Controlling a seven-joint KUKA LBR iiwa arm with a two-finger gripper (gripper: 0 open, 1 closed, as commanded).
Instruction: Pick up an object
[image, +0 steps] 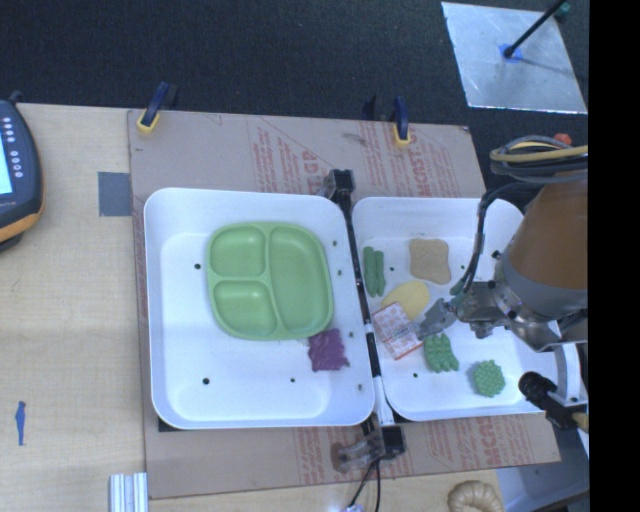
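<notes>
- I have the gripper (437, 318) low in the right bin (400, 405), coming in from three o'clock, its tips hanging near the middle of the pile.
- Whether the claw is released or clenched I cannot tell; the tips read as one dark grey blur from up here, and nothing shows between them.
- Candidates around it: the yellow piece (408, 296) just at eleven o'clock of the tips, the small printed packet (394, 328) at nine o'clock, the green leafy toy (440, 354) right at six o'clock.
- Further out, the tan slice (430, 260) sits at twelve o'clock, the green bean pod (373, 270) near the bin's left wall at ten o'clock, and the round green bumpy toy (487, 378) at four o'clock.
- My read: the nearest targets are the yellow piece and the green leafy toy; the packet lies flat and will likely slip.
- To do this well, I'd centre squarely over one item, not the gap between two, then descend straight.
- Risk: these three sit close together, so a wide claw could nudge a neighbour and spoil the closing.
- Over in the left bin (160, 300), the green divided plate (270, 280) and the purple toy (327, 351) at its five o'clock stay out of play.
</notes>
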